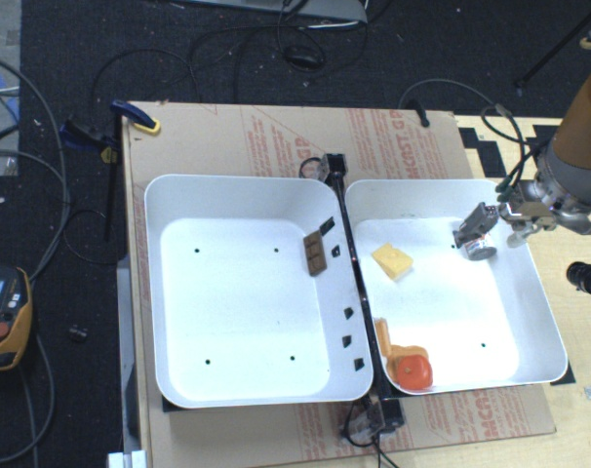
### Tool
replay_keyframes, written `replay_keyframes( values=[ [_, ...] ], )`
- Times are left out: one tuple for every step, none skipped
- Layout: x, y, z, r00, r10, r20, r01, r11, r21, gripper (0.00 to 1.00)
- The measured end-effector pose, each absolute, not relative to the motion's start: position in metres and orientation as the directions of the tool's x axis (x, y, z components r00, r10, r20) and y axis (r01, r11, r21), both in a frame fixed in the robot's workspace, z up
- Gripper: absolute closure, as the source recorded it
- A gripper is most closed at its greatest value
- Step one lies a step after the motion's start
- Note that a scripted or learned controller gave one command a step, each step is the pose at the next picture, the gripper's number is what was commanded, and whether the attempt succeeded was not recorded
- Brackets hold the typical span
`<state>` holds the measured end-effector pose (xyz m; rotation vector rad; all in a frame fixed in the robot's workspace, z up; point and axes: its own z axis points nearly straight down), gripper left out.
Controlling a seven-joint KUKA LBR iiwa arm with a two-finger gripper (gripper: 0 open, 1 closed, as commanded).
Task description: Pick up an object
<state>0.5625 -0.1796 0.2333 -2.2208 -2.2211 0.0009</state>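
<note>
In the right bin (530, 291) lie a yellow wedge-shaped block (393, 261) near the left wall, a red round object (413, 370) at the front left corner, and an orange stick-like piece (383, 337) beside it. A brown bar (316, 253) leans against the right wall of the left bin (178, 261). My gripper (475, 234) hangs over the back right part of the right bin, well to the right of the yellow block. Nothing shows between its tips.
The two bins sit on a cardboard sheet (393, 135) over the bench. A black divider with clips (349, 281) runs between the bins. Cables lie on the dark floor behind, and a yellow clamp (139, 117) sits at the board's back left corner.
</note>
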Motion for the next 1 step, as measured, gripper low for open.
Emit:
replay_keyframes(
  values=[
    [0.579, -0.1932, 0.2158, 0.0, 1.0, 0.0, 1.0, 0.0, -0.002, 0.0]
  ],
)
